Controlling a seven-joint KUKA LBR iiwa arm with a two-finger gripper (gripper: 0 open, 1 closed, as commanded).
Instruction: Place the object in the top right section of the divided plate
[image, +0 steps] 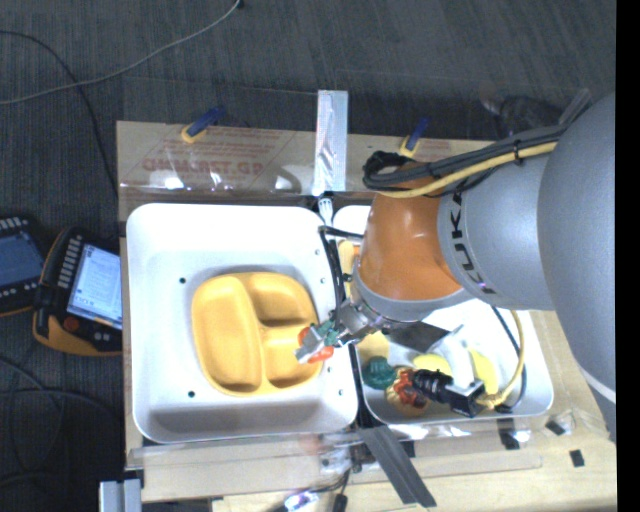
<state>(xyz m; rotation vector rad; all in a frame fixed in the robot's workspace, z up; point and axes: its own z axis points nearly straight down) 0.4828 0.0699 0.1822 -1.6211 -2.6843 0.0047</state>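
The claw (322, 343) hangs over the right side of the yellow divided plate (232, 335), which lies in the left bin (160, 300) on the table. A small orange and green object (316, 350) is at its fingers; whether they truly grip it, I cannot tell.

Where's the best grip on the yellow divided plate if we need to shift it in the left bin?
Take the yellow divided plate by its raised outer rim on its left edge, coming straight down from above. That side sits away from the bin wall with bare floor beside it, while the right edge lies under the gripper and close to the wall. The flat compartments offer no edge to pinch.
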